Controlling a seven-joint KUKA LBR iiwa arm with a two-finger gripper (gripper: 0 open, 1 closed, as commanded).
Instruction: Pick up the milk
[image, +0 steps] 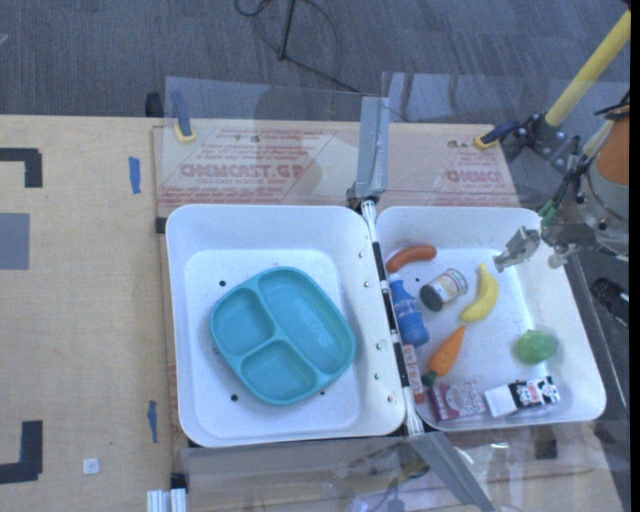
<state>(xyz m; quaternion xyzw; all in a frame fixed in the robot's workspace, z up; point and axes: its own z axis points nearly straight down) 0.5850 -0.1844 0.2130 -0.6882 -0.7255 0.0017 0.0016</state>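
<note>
The gripper (522, 247) hangs over the upper right part of the right bin (590, 395), and whether it is open or closed cannot be told at this size; nothing visible sits in it. The milk (522, 395), a small white carton with black cow patches, lies on its side well below the gripper, near the bin's lower rim and slightly toward the bench's front. Just left of the carton, touching or nearly so, lies a pink carton (456, 400). Between the gripper and the milk sits a green lime (536, 346), while a banana (483, 294) lies just down-left of the gripper and a carrot (447, 352) further down-left.

From here, 3 risks stand out. A straight descent would likely land on the banana or bare bin floor, not the milk. A path toward the carton could clip the lime and roll it. And a grasp set too far left may pinch the pink carton instead, or press the milk against the rim.
</note>
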